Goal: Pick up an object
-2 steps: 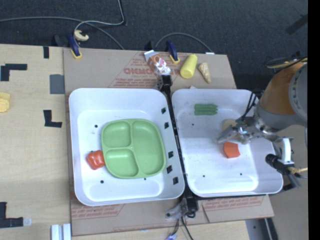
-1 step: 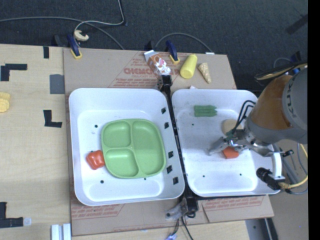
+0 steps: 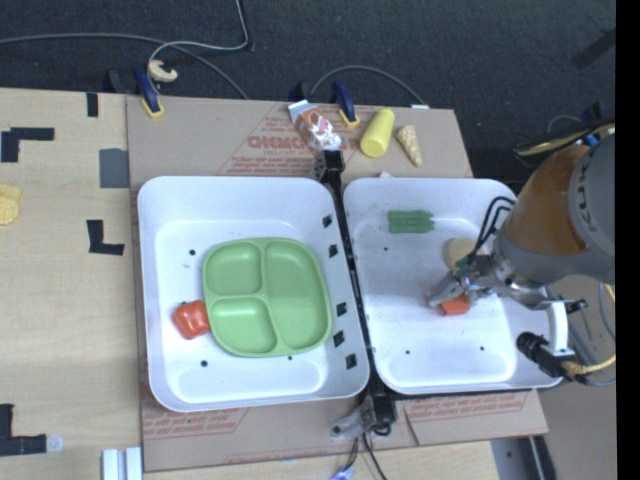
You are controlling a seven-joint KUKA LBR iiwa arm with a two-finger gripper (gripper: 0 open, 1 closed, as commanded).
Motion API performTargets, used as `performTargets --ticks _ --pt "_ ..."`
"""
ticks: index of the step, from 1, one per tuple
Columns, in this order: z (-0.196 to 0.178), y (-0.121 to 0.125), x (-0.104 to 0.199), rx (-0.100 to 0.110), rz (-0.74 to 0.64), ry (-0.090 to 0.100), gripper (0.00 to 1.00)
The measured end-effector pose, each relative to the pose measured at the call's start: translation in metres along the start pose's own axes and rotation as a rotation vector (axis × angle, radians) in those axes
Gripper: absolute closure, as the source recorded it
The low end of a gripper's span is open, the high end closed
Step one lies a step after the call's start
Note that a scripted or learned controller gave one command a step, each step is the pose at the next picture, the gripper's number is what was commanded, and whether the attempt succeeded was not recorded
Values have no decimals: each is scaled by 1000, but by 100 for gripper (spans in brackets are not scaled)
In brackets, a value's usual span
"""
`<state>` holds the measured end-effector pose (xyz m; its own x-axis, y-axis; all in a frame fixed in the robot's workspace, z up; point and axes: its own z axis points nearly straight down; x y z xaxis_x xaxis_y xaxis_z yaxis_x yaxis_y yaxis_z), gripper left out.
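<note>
Camera: single, fixed above the bench [image 3: 60,298] | Facing: down at a slant, the far edge at the frame's top | Range: mid-distance, wide enough for the left bin [image 3: 165,298] and the right bin [image 3: 420,363] whole, side by side | Arm [image 3: 560,218] enters from the frame's right | Floor [image 3: 400,28] beyond the bench

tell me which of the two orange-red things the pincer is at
The small orange-red piece in the right bin, right at the pincer. The other orange-red piece lies in the left bin, beside the green divided plate.
</note>
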<state>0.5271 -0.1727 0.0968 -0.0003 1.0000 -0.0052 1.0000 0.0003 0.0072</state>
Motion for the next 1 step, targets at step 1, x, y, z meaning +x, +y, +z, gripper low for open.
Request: performTargets --ticks 1 --pt "-88 37 88 7 -2 6 100"
